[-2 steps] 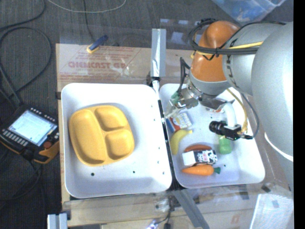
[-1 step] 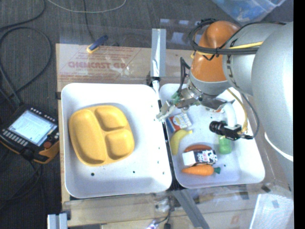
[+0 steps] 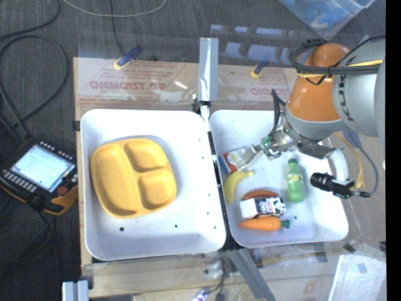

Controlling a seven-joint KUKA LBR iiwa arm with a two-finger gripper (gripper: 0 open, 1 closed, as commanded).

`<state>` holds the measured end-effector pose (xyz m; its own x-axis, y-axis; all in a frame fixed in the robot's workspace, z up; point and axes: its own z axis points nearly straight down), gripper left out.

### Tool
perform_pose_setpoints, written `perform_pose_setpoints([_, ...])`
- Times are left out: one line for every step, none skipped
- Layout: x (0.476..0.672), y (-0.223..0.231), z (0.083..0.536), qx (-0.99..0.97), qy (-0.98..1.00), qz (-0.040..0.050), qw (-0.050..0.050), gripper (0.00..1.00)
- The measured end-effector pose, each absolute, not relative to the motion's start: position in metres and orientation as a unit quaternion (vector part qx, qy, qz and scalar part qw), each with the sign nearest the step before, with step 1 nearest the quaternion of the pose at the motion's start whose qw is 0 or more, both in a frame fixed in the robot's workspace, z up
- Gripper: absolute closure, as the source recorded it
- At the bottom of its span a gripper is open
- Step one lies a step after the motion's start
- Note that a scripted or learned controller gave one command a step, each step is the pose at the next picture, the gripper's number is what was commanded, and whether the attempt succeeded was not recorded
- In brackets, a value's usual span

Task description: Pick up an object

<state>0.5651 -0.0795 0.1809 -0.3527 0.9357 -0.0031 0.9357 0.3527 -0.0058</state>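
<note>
Grey arm point(image 3: 366, 86) enters from right, upper part of view. Orange band point(image 3: 316, 93) above wrist, bulky, tilted down-left. Gripper point(image 3: 270, 146) points down-left, low. Black cable runs along arm's lower side. Finger state unreadable.

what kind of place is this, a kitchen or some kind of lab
Most likely a robotics lab bench, not a kitchen: a grey-and-orange arm reaches over two white bins, a teach pendant lies on the floor, and the food, like the carrot, looks like toys.
</note>
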Motion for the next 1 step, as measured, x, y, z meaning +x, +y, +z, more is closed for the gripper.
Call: perform_pose_setpoints([0.5595,-0.1092,0.0930,-0.480,-0.877,-0.0002,-0.002,0.00])
